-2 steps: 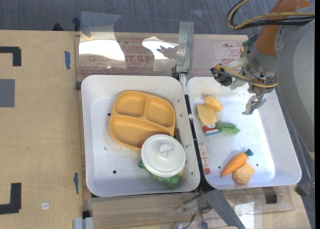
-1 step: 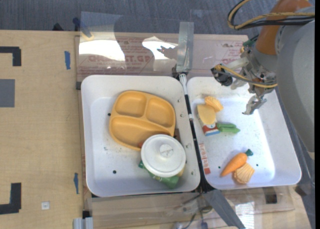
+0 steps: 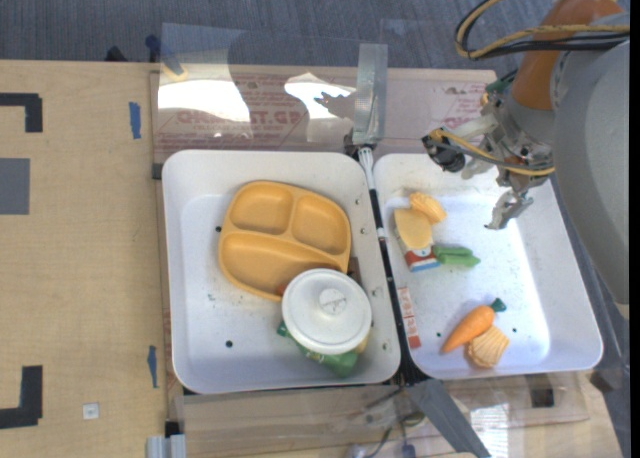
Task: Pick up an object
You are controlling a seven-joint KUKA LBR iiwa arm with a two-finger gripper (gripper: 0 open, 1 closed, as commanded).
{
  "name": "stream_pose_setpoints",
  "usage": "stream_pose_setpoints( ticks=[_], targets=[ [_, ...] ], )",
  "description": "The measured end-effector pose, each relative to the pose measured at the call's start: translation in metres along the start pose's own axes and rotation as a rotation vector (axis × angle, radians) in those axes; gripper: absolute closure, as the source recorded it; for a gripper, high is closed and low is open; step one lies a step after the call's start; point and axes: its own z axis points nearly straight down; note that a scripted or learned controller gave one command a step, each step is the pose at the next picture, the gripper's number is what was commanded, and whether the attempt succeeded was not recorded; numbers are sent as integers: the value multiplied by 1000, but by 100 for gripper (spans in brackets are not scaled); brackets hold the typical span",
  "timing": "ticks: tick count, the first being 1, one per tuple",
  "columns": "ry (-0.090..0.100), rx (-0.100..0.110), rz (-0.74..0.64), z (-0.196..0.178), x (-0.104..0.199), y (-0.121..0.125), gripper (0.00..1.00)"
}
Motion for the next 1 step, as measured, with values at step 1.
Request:
stream_pose_setpoints(
  ticks=[1],
  targets=[
    [0, 0, 0, 0, 0, 0, 0]
  ],
)
